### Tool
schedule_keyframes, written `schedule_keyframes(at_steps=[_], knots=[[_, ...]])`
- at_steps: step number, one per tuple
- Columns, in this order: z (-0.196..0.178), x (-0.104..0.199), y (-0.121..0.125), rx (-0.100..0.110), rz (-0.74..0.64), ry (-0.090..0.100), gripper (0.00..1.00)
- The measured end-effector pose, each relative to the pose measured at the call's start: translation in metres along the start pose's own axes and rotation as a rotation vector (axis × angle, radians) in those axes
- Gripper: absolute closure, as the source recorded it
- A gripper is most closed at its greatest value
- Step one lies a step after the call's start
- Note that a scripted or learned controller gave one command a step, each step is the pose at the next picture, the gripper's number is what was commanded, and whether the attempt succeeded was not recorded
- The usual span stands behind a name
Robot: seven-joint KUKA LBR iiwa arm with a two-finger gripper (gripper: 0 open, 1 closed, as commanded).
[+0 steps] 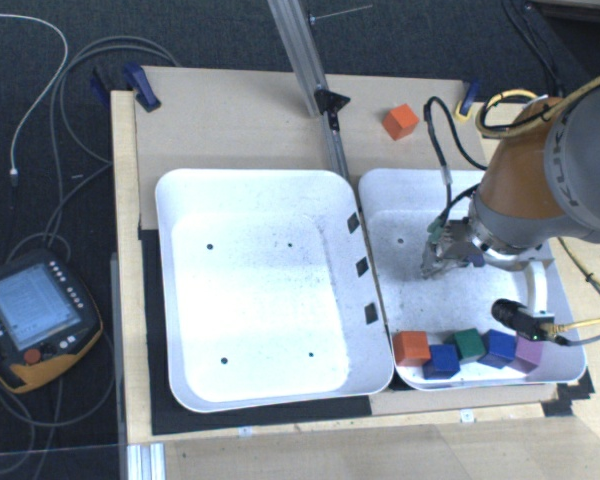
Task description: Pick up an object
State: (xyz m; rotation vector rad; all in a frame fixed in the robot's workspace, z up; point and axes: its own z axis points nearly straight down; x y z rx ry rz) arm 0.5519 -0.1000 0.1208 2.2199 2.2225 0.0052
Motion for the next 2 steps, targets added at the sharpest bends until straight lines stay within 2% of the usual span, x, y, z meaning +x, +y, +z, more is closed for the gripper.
schedule_keyframes(at_steps=[1, 2], knots=[[0.023, 0.014, -0.037, 0.01, 0.002, 0.001, 1.0], [-0.187, -0.003, 0.009, -0.009, -0.001, -0.004, 1.0]])
